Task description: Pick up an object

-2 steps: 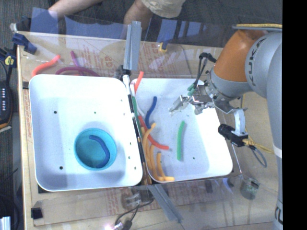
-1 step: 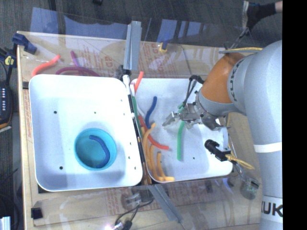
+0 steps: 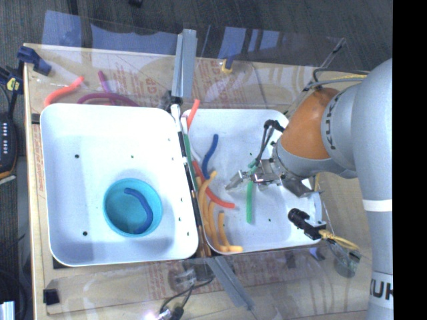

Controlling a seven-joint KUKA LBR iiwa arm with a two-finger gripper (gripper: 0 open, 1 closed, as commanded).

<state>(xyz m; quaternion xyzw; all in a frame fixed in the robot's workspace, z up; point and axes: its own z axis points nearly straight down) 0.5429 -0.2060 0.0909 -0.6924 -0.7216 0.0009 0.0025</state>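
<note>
My pincer (image 3: 241, 178) hangs spread and empty beside the green stick (image 3: 250, 202); next I must descend and close.

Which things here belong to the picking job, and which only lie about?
For the job:
- gripper, over the right bin
- green stick
- blue strip
- red strip
- yellow tubes

Lying about:
- blue bowl in the left bin
- purple hose
</note>
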